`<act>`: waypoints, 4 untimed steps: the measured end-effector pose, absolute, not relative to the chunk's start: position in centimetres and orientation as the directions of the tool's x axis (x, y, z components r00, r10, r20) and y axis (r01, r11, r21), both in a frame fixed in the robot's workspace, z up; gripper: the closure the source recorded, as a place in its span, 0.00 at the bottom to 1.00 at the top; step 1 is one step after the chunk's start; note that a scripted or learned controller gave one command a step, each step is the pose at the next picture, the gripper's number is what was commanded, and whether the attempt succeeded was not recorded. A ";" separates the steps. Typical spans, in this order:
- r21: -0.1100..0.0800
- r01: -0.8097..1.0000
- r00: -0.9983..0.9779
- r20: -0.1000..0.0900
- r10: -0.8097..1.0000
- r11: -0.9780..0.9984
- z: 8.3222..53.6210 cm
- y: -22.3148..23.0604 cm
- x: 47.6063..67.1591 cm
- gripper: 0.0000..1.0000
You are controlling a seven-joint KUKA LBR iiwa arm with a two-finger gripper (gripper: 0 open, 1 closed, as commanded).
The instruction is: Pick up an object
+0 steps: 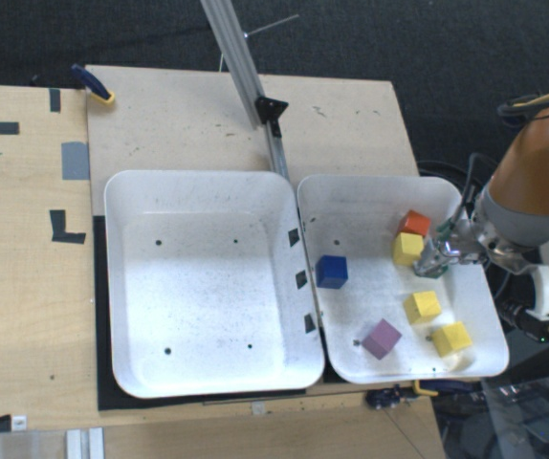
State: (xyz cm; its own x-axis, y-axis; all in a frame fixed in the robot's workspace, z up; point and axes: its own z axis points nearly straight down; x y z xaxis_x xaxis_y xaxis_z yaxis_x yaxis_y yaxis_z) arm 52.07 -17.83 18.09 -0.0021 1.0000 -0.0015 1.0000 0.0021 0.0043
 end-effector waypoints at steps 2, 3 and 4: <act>0.003 1.000 -0.002 -0.001 1.000 0.002 25.7 -17.8 52.3 1.00; -0.001 1.000 -0.007 0.001 1.000 0.007 24.7 -12.3 54.5 1.00; -0.002 1.000 -0.006 0.001 1.000 0.006 23.6 -7.1 56.5 1.00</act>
State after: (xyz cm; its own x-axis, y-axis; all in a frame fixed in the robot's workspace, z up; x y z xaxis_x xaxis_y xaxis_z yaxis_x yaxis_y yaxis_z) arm 56.47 -7.07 23.63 -0.0063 1.0000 0.0009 1.0000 0.0063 -0.0016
